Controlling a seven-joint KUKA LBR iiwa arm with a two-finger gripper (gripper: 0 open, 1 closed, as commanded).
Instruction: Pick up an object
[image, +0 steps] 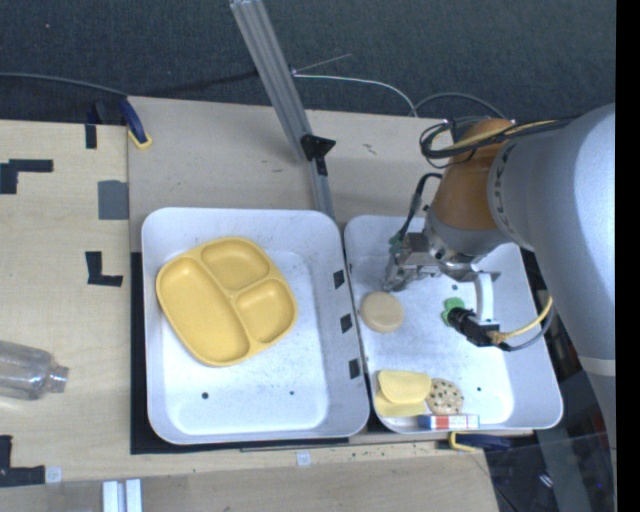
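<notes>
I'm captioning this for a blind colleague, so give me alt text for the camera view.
A grey arm's tool hangs over the right bin, just above a round beige puck. The left bin holds a yellow divided plate.

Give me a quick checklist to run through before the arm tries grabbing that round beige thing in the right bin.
1. Target in sight: round beige piece lies uncovered in the right bin: ok.
2. Gripper close to it, just above and slightly right in the camera view: ok.
3. Finger opening: cannot tell.
4. Space around target: yellow block and speckled cookie lie apart, near the front wall: ok.
5. Anything held already: cannot tell.
6. Yellow divided plate sits in the left bin, out of the way: ok.
</notes>
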